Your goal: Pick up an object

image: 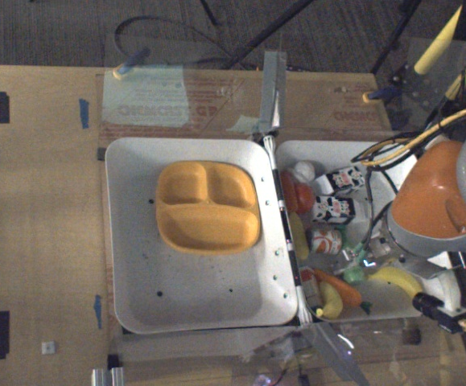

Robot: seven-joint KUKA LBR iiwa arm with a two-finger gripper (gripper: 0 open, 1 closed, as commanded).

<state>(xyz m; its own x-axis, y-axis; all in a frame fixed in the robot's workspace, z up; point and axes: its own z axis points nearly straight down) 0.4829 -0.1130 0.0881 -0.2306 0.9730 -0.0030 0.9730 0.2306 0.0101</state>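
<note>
Crowding right bin (393,153) (toys packed); jaws state unclear; left bin (128,215) roomy.

left bin (136,240): orange divided plate (208,207) | bench: blue tape (84,112)

Lighting is even and moderately bright, from overhead. The left bin (136,240) reads clean white with slight glare; shadows are soft and short. The clear sheet (148,95) at the far side reflects a pale sheen. Overall focus is soft, fine detail smeared. The dark floor (80,14) beyond is dim and grainy.
</note>
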